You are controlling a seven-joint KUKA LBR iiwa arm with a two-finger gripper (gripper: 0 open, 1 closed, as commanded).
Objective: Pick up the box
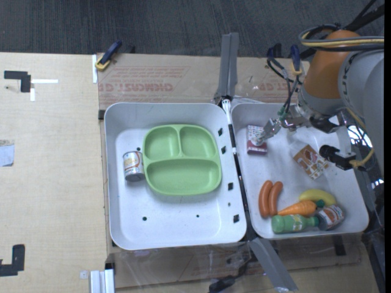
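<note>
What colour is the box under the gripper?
Dark red with white, seen in the camera view: box, at the gripper.

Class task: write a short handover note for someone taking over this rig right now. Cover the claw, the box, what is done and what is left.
Claw: low in the right bin, at the upper right edge of the box; I cannot tell whether it is open or shut.
Box: small, red and white, lying on the bin floor near the bin's upper left corner, beside the divider.
Also in that bin: a patterned packet, sausages, a carrot, a banana and a green bottle.
Done: arm is at the box.
Left: grip and lift; the box is not seen off the floor.
</note>
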